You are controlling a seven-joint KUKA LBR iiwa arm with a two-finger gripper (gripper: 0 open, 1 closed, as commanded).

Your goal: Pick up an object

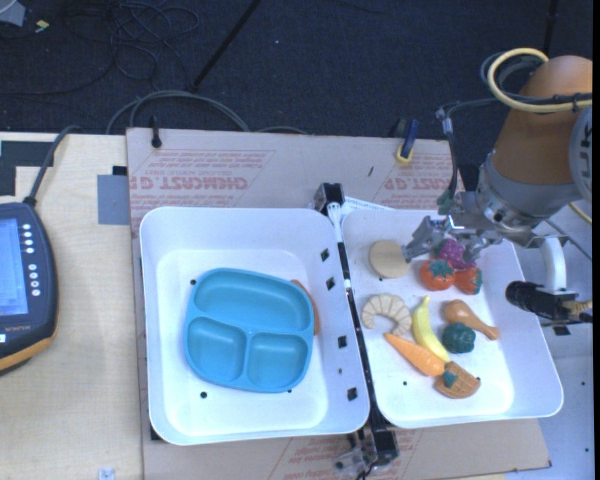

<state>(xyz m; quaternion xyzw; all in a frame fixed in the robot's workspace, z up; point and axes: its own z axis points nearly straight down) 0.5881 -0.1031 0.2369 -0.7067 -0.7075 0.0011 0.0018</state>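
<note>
Gripper (448, 240) hovers at the toy pile's 12 o'clock over the grapes (450, 251), likely lining up a grab; can't tell its state.

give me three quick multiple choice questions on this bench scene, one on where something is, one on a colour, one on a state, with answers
1. Where is the divided plate?
A. in the left bin
B. in the right bin
C. on the cardboard outside the bins

2. What colour is that plate?
A. red
B. blue
C. yellow

3. How does the banana stand with respect to the gripper?
A. it is held between the fingers
B. it hangs in the air below the gripper
C. it lies on the floor of the right bin, apart from the gripper

Answers:
1. A, the plate sits on the floor of the left bin.
2. B, it is light blue all over.
3. C, the banana lies among the other toy food, nearer the camera than the gripper, which is above the purple grapes and tomato.
</note>
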